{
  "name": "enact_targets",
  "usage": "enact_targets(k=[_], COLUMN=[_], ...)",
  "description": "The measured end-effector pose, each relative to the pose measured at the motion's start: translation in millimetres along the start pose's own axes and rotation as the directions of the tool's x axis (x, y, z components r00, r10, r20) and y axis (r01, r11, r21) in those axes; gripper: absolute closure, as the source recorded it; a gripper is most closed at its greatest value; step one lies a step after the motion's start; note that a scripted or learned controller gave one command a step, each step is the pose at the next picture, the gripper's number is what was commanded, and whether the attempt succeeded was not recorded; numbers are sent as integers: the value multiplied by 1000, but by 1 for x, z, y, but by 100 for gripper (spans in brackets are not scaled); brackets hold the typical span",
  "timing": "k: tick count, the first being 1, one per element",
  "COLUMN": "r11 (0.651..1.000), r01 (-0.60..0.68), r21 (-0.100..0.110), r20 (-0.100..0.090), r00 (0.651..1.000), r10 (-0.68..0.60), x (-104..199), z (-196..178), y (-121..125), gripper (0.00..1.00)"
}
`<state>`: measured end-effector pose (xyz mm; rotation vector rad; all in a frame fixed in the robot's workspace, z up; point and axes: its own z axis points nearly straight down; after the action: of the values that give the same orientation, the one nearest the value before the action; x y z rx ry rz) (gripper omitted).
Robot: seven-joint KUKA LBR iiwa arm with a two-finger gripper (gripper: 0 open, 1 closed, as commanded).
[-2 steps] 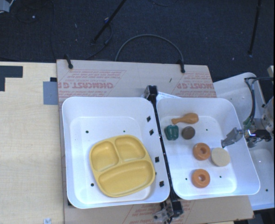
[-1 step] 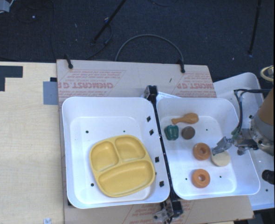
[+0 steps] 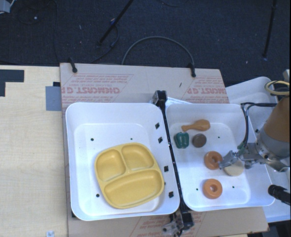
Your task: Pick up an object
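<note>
The gripper (image 3: 233, 161) hangs low in the right bin (image 3: 244, 199), its fingers apparently straddling a pale cream object (image 3: 234, 170), though whether they are clamped on it or spread cannot be told from above. A doughnut (image 3: 213, 160) lies just left of the fingers and a second doughnut (image 3: 212, 188) nearer the camera, while a drumstick (image 3: 197, 126), green pepper (image 3: 181, 140) and brown ball (image 3: 199, 140) crowd the far side. A yellow divided tray (image 3: 129, 175) sits in the left bin (image 3: 81, 117).

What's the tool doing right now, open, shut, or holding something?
Tool: low in the right bin, between a donut and a pale round item; open or shut cannot be told.
</note>
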<state>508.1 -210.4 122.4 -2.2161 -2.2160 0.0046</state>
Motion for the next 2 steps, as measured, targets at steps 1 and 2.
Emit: enact_targets(k=[1, 2], r11=[1000, 1000], r01=[-3, 1], r21=[-3, -8], r20=[1, 3], r00=[1000, 1000], r10=[3, -1], x=[-1, -1], z=[-13, -54], y=[0, 0], gripper=[100, 100])
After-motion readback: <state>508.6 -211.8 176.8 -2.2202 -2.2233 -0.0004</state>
